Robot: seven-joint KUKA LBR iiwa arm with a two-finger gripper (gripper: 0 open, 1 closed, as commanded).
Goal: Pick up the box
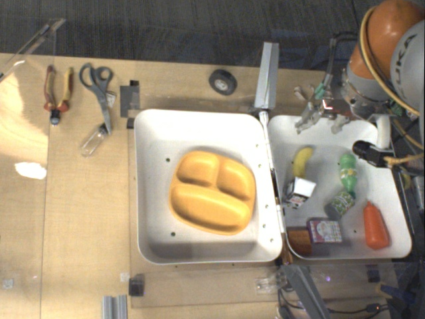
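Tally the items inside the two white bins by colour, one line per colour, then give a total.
Yellow/orange-yellow: 2 (bread-shaped block, banana)
Green: 2 (bottle, can)
Orange-red: 1 (carrot-like piece)
White: 1 (small box)
Purple-brown: 1 (flat box)
Total: 7

Both bins are plain white: the left bin point(149, 178) and the right bin point(392, 244). In the left bin lies a glossy orange-yellow loaf point(212, 191). Within the right bin, a yellow banana point(303, 159) lies above a small black-and-white box point(299, 191); right of that box stands a green bottle point(347, 168), below it a purple-and-brown carton point(321, 232), and far right an orange-red carrot point(375, 226). The arm point(392, 32) is orange and grey.
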